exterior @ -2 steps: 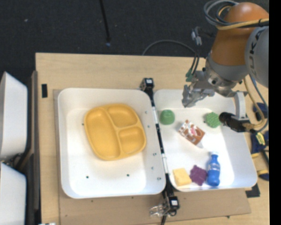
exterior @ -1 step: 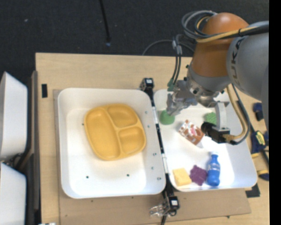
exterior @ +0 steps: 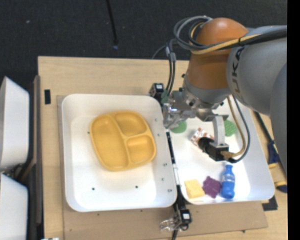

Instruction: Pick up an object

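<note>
My gripper [exterior: 176,118] hangs low over the far left corner of the right bin [exterior: 260,184], under the orange wrist band. A green round object [exterior: 179,128] lies right beneath it, partly hidden. Further right a green textured object [exterior: 230,128] peeks out behind the cables. A small brown and white item [exterior: 198,135] lies mid-bin. Along the near edge sit a yellow block [exterior: 193,188], a purple object [exterior: 211,186] and a blue bottle [exterior: 228,181].
The left bin [exterior: 75,184] holds a yellow divided plate [exterior: 123,140]. A black cable end [exterior: 212,149] hangs from the wrist over the right bin's middle. The arm covers the right bin's far side. White boxes stand at the left edge.
</note>
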Motion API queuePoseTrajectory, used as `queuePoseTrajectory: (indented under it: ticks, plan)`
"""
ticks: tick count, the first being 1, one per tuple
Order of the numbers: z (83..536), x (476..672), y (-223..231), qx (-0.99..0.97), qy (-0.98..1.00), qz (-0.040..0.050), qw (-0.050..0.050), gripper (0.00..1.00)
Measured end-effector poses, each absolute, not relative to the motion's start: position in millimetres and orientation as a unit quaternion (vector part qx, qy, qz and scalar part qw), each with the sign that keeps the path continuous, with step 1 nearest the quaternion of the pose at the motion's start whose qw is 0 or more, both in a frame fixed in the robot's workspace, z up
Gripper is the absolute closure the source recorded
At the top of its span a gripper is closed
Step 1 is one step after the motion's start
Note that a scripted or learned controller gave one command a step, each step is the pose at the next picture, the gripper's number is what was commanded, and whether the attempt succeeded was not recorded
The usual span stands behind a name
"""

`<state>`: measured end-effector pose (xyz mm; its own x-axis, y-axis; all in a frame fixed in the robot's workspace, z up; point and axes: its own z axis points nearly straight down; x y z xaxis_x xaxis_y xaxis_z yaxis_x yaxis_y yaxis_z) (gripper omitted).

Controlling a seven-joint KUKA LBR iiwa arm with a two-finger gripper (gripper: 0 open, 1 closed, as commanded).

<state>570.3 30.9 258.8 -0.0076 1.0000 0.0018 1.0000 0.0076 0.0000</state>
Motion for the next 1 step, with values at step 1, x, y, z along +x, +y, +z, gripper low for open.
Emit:
queuePoseTrajectory:
  ticks: [1]
  plan:
    - [247.8,554.8,74.9,-0.705,-0.709,0.0000,0.000,1.00]
